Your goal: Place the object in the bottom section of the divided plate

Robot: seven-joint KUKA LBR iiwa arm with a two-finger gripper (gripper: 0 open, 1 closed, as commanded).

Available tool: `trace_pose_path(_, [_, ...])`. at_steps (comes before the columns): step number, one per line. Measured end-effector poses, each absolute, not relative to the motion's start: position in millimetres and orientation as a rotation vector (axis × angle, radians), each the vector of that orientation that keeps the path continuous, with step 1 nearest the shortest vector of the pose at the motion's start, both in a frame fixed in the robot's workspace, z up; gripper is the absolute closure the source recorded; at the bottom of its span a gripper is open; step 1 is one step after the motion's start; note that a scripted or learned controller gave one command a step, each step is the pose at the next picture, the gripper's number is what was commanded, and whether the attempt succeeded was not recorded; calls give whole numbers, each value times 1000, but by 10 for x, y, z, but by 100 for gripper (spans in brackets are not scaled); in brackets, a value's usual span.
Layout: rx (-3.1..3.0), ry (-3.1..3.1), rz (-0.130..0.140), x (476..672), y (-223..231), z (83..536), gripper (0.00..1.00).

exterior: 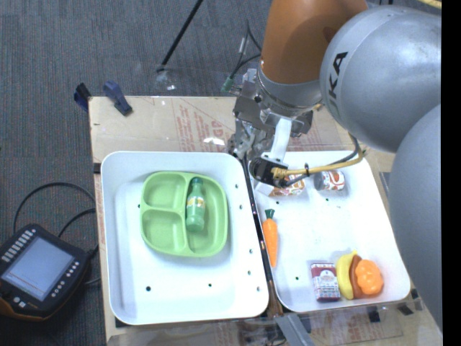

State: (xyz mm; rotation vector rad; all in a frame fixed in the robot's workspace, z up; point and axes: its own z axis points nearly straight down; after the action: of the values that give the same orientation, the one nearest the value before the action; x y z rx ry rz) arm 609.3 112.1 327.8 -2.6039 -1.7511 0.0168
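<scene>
Camera view from above: the green bottle (pixel 194 202) lies lengthwise in the long right-hand section of the green divided plate (pixel 162 234), which sits in the left bin (pixel 119 265). Over by the dividing edge, the gripper (pixel 245 145) hangs above the far left corner of the right bin (pixel 324 244) (spread or closed, I can't tell), well apart from the bottle, with a carrot (pixel 271 241) lying nearer the camera.

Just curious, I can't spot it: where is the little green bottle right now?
The green bottle lies in the long right section of the green divided plate, in the left bin, left of the carrot.
</scene>
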Motion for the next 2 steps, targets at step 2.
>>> trace_pose_path(2, [-2872,-1270,13,5031,1516,2721,100])
